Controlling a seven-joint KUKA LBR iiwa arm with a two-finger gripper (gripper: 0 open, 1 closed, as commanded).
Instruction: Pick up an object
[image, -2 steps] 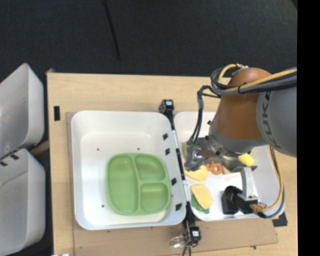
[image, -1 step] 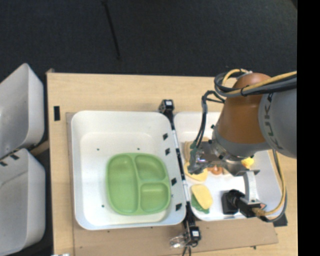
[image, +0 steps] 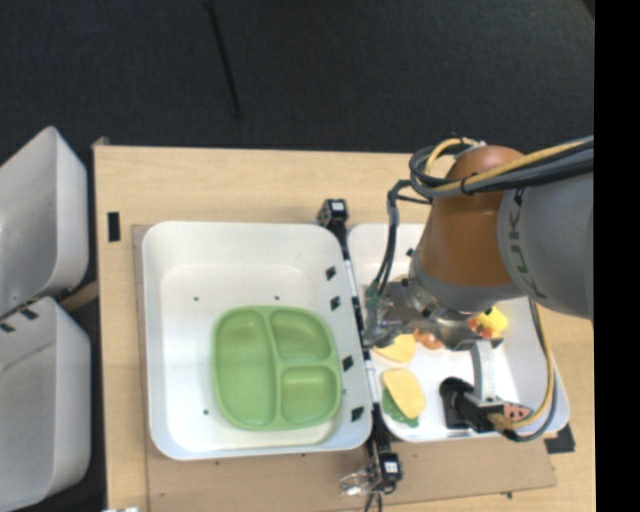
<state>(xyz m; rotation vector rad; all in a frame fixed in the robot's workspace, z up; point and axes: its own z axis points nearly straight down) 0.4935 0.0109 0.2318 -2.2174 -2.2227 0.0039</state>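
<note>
Handling looked simple as to weight: the small things in the right bin (image: 512, 372) seemed to be light, toy-like pieces, probably smooth and stiff enough to take a pinch, but likely to skid away if caught off-centre. The yellow-and-green piece (image: 403, 393) lay flat near that bin's left wall, towards the front. It looked like the best candidate, since it had white floor showing on its right side, and a grasp across its narrower width would suit it. A pale yellow piece (image: 398, 349) lay just behind it, close beside the gripper (image: 392, 318). An orange bit (image: 430, 341) lay near that piece, and a yellow toy (image: 490, 322) sat farther right, partly under the arm (image: 470, 235).

The gripper hung low over the left part of the right bin. The wrist hid its tip, so whether it was wide or narrow could not be told, and nothing could be seen held in it.

Room was tight. The wall shared with the left bin (image: 200, 260) stood just beside both yellow pieces, so a descent there risked striking the rim or pushing a piece against it. The left bin held a green divided plate (image: 275, 368) with bare floor around it.
</note>
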